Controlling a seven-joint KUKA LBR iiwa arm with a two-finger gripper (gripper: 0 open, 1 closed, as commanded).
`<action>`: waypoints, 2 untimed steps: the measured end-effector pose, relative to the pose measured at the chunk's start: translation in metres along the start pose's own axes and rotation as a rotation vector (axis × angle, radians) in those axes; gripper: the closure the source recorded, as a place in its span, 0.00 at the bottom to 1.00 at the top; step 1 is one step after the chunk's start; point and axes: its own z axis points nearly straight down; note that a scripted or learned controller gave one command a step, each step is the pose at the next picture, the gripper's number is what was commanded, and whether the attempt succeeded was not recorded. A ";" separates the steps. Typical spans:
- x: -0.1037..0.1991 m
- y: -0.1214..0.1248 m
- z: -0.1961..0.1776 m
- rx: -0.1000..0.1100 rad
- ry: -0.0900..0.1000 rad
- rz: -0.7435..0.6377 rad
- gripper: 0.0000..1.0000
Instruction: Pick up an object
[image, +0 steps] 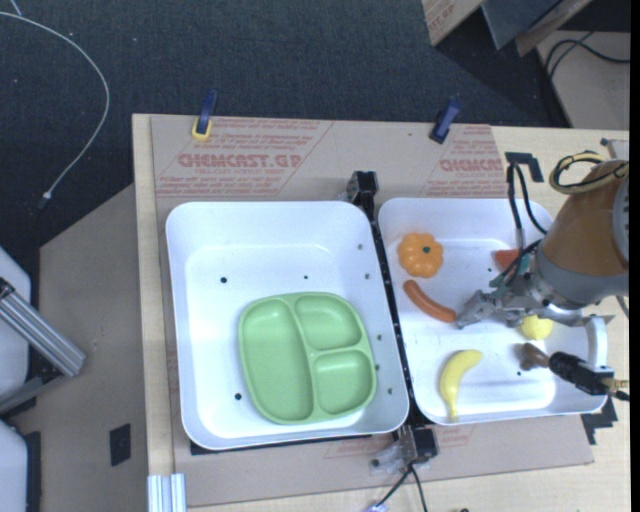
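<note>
Closest to me, the banana (457, 378) lies near the front edge of the right bin (500, 405), touching nothing, with its tip pointing at that edge. In the left bin (200, 300) a green divided plate (305, 355) sits flat, towards the front and a little right of the middle.

Farther back in the right bin, by its right edge, I see a small brown thing (530, 352) and, just behind it, a small yellow thing (537, 327) partly hidden under the wrist; I cannot make out what either is. The gripper (468, 314) hangs low over the middle of this bin and points left, its tip just beside the right end of the sausage (428, 300). Whether it is open or closed I cannot tell from here, and I see nothing held in it.

The sausage lies at a slant near the bin's left edge. Behind it, towards the far left corner, stands a little orange pumpkin (421, 254). A red thing (506, 259) peeks out beside the arm (590, 240) near the far right corner.

On the far edge of the worktop (300, 160) sit two blue clamps (446, 119).
</note>
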 end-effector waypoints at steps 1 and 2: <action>-0.002 0.000 -0.012 -0.005 -0.006 0.002 1.00; 0.000 0.007 -0.074 -0.013 -0.013 0.002 1.00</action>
